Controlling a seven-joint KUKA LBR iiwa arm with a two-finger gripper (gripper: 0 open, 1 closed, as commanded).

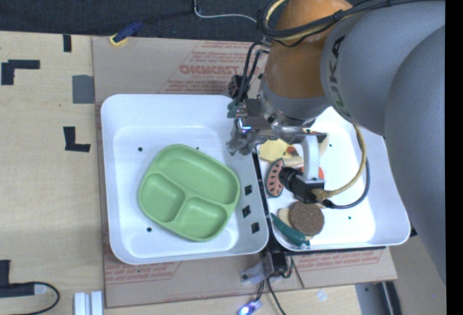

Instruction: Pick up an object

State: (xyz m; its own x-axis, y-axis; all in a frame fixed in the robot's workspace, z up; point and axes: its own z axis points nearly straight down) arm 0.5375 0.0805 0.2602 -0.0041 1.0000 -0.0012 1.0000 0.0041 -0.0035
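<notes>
Objects are lying bunched in the shallow white right-hand bin [387, 223], all of them on the arm's side of the two-finger gripper [246, 136]. A pale yellow rounded piece [273, 150] is sitting just beside the gripper, partly tucked under the wrist. A dark red, seed-speckled slice-shaped piece [275, 177] is lying a little further from the gripper, toward the near edge of the bench. Beyond that slice, further still from the gripper, a brown round speckled disc [306, 217] is resting, and a teal curved piece [289, 234] is lying right beside the disc at the bin's near wall.

The gripper is hanging low over the ridge where the two bins are meeting, under the grey arm with its orange band. Whether it is spread or pressed together cannot be told, and nothing is showing in its grasp.

On the gripper's other side, the shallow white left-hand bin [119, 161] is holding a light green divided plastic plate [189, 192], lying flat, near the gripper and apart from it.
</notes>
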